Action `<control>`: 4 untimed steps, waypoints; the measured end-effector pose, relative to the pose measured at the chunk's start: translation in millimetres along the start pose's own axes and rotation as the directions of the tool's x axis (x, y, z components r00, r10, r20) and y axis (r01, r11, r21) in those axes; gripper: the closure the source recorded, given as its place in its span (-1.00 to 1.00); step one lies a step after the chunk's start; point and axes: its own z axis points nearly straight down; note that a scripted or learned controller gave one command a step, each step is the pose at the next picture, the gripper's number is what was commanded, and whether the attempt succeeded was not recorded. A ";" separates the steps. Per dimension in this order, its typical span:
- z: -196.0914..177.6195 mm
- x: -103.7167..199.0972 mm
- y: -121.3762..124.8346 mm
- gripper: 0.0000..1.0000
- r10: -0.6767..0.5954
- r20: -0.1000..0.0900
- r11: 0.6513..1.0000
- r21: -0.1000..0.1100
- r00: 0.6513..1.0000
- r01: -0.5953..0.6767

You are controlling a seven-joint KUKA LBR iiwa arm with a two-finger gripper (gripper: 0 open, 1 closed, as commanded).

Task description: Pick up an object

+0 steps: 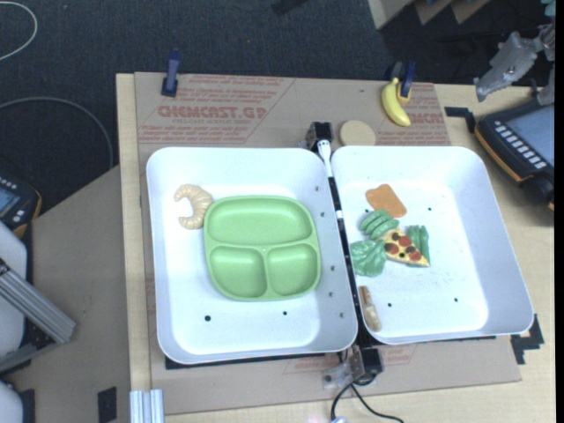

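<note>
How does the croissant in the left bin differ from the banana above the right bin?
The croissant is pale tan and ridged; the banana is smooth yellow. The croissant lies inside the left bin beside the green tray; the banana lies outside both bins, on the board. Both are curved.

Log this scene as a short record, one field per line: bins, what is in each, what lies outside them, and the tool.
left bin: green divided plate, croissant touching its upper left edge
right bin: orange piece, green leafy pieces, pizza slice, small tan piece near the front left wall
outside bins: banana and tan disc on the board behind the right bin
tool: upper right, off the bins, grip state unclear
</note>
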 end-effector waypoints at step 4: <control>-9.9 -96.0 -52.8 1.00 0.005 0.006 1.000 -0.002 1.000 -0.005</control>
